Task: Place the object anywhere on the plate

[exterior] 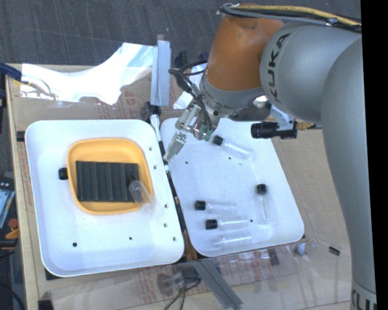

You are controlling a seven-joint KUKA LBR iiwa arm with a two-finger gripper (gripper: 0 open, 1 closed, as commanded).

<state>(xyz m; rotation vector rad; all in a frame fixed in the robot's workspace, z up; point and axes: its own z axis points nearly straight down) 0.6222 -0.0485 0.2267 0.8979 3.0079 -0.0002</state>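
- Camera view: a yellow plate (107, 149) is seen in the left bin (56, 249), with a dark ridged block (106, 181) on it.
- A clear vial (138, 191) is lying on the plate's right side, touching the block.
- The gripper (182, 137) is held over the top left corner of the right bin (285, 227).
- How wide its fingers are cannot be told.
- More vials (218, 224) are lying in the right bin.

The brown tabletop (123, 287) carries two white bins touching side by side: the right bin (285, 227) lies under the pincer (188, 133), the left bin (56, 246) beside it.
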